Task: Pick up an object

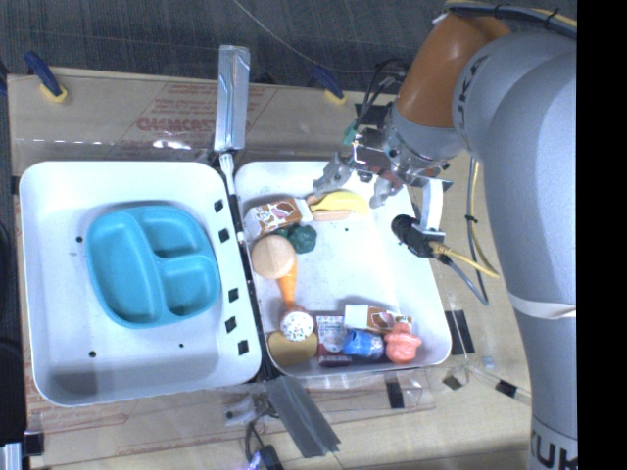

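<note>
Camera view, from the near edge: along the right bin's (431,302) front wall sit a pink toy (402,344), a blue packet (364,345) and a white speckled ball (297,326). Farther in lie an orange carrot (287,287) and a tan bun (273,257). At the far wall, the grey arm (519,155) bends down from the right, its end effector (357,183) spread wide just above a yellow banana (340,204), holding nothing. A blue tray (155,262) rests in the left bin (49,262).

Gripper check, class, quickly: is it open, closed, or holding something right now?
Gripper: open, fingers spread above the yellow banana-like toy, holding nothing.
</note>
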`<action>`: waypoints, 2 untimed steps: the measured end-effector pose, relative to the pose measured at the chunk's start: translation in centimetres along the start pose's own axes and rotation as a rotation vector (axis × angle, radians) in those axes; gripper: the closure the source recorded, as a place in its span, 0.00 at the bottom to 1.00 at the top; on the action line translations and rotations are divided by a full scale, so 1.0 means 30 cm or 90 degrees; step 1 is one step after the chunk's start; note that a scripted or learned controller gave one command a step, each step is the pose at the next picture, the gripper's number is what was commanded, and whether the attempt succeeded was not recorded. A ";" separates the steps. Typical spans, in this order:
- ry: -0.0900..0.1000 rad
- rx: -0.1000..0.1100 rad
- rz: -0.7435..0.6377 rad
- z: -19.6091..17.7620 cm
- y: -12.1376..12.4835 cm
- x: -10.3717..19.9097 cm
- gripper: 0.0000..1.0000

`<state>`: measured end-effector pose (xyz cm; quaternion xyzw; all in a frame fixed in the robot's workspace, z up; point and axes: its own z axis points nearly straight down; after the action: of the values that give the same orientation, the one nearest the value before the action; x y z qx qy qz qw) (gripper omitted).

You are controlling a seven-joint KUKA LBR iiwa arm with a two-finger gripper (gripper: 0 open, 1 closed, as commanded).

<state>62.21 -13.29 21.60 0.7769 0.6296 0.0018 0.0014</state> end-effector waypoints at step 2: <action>-0.001 0.003 -0.498 -0.360 0.030 -0.211 1.00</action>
<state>61.73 -19.68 32.41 0.4782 0.8783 -0.0007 0.0008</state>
